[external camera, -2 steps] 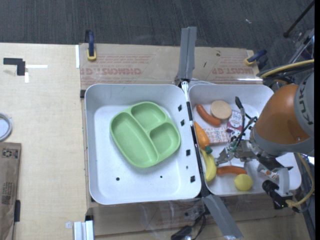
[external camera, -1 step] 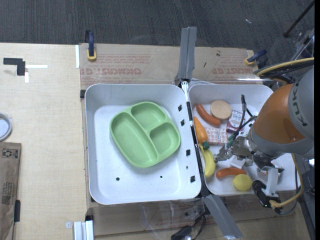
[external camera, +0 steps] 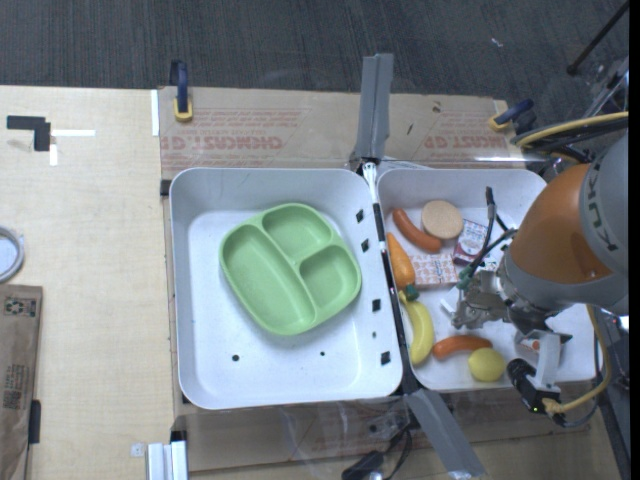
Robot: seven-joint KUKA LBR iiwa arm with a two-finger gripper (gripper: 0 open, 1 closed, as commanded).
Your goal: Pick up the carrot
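- Worktop, light wood, spans the whole view; dark carpet beyond its far edge.
- Arm reaches in from the right, orange band big over the right bin's right half, grey wrist below it.
- Left bin, white, shallow. Right bin just beside it, rims touching along the middle.
- Green plate, three compartments, sits tilted in the left bin, roughly centre.
- Tool low in the right bin, approx. middle, amid cables. Can't tell if the tips are spread or pressed together; too cluttered.
- Carrot: orange, lies along the right bin's left wall, lengthwise, between sausage and banana. Apart from the tool, nothing on it.
- Banana, yellow, just below the carrot, near the same wall.
- Sausage-like item, red-orange, slanted at the bin's upper left, next to a round tan bun.
- Small printed packet right of the carrot, by the tool.
- Second red-orange piece lies flat under the tool; lemon just beside it, near the front rim.
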